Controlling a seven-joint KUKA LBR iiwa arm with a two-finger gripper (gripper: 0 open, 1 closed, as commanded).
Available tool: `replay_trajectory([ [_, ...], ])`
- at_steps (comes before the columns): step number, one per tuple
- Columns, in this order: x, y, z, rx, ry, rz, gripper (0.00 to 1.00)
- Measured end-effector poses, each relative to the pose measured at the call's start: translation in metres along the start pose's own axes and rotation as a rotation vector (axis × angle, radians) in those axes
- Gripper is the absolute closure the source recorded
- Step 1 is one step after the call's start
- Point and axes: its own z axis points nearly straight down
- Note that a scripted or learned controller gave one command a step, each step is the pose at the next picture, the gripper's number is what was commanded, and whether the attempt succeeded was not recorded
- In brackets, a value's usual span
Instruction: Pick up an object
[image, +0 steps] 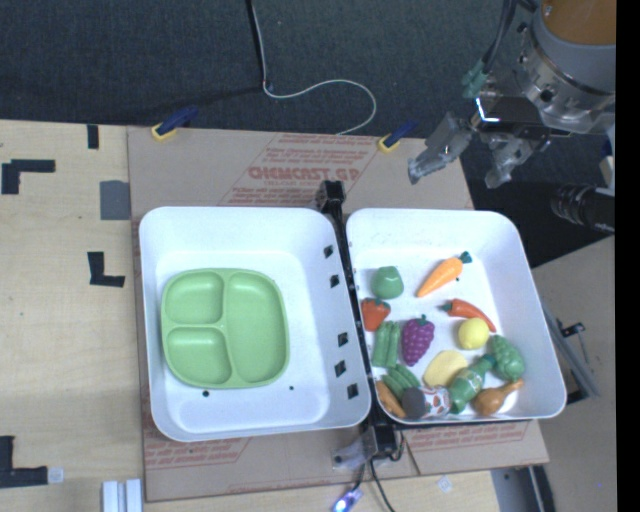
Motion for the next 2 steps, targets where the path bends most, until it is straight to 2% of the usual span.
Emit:
replay_trajectory([
  [1,0.007,-0.002,-0.002,0.017,0.002,-0.01,1.0],
  [2,0.067,-0.034,0.05,0.024,0.003,-0.016,1.0],
])
